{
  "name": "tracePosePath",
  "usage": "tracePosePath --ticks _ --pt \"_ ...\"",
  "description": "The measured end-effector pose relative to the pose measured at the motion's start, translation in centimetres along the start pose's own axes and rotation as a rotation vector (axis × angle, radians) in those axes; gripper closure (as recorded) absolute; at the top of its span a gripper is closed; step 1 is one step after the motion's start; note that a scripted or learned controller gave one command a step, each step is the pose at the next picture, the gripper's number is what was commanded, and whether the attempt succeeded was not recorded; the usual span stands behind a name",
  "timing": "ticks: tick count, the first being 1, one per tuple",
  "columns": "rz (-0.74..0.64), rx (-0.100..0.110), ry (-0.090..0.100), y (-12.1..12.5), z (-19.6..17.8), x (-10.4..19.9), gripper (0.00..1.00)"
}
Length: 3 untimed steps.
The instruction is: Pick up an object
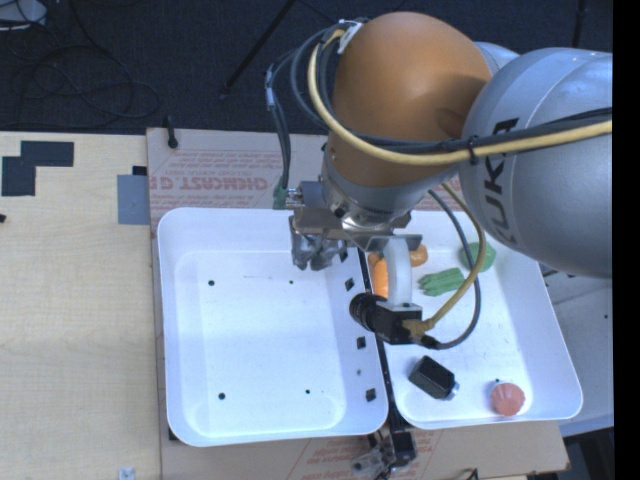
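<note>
arm (545,158): "KU" of a black brand name on grey casing | cardboard (222,176): red print, upside down, unreadable

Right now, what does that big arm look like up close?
The arm is rounded grey metal with dark KUKA lettering and an orange dome-shaped band. Yellow and black cables loop around it. Below sits a metal wrist block with a grey gripper.

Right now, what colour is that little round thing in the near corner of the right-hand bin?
The round thing is pinkish red, seen in the camera view, beside a black block.
</note>
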<state>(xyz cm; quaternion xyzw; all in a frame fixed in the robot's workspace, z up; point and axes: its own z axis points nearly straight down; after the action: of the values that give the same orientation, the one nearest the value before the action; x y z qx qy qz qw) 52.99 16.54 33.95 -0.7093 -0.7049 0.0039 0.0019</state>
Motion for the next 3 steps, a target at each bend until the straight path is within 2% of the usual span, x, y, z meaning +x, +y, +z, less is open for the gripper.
tracePosePath --ticks 1,2,3 --pt "-0.01 -0.007 0.003 0.3 -3.0 4.1 1.0" --pt "-0.003 -0.002 0.0 0.4 -3.8 3.8 1.0" --pt "-0.009 -0.016 0.006 1.6 -15.1 5.8 1.0"
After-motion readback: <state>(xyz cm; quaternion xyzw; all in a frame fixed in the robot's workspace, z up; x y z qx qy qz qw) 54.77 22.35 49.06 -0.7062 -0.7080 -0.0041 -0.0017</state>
